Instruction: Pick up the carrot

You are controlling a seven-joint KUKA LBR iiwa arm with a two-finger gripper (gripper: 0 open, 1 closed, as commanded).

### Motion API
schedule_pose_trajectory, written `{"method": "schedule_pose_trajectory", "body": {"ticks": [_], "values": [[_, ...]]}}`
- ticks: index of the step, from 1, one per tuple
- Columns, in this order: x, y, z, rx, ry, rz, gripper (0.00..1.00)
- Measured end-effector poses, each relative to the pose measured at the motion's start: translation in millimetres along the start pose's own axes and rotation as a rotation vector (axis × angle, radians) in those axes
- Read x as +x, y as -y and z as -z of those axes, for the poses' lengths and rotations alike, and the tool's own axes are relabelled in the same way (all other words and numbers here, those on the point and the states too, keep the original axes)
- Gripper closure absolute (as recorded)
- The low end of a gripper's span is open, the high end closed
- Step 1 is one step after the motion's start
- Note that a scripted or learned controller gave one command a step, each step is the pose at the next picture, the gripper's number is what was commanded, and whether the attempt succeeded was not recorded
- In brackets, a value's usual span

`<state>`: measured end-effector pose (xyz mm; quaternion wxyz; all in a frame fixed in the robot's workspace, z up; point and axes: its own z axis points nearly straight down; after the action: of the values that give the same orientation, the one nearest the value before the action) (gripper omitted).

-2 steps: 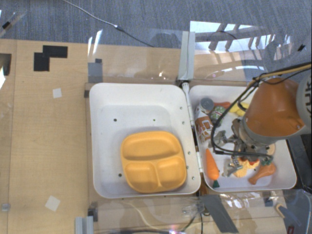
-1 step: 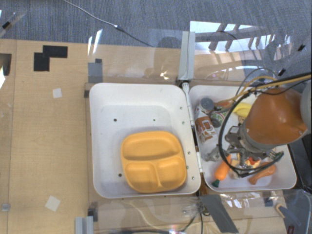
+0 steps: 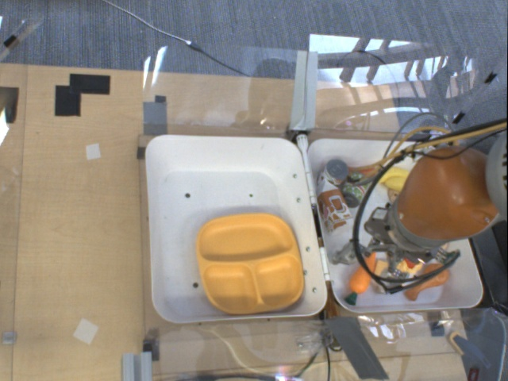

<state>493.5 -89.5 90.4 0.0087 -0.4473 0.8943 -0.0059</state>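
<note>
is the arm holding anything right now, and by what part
Cannot be told: the gripper sits low in the right bin above the carrot, under the arm's orange band.

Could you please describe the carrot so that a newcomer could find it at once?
Look in the right-hand shallow white bin, at its near edge beneath the arm's orange band. The small orange carrot with a green tip lies there, rounder and brighter than the pale brownish piece beside it.

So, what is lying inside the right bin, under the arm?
In the right bin a carrot lies near the front wall, with a brown packet, a grey round thing and something yellow. The arm covers the bin's middle, and what lies beneath it is hidden.
</note>
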Motion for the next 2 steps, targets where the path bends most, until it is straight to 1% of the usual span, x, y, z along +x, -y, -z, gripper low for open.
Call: {"method": "schedule_pose_trajectory", "body": {"ticks": [1,2], "values": [[-0.7,-0.7,-0.1,0.0,0.0,0.041,0.0],[1.3,0.3,-0.2,-0.002,0.002,0.042,0.0]]}}
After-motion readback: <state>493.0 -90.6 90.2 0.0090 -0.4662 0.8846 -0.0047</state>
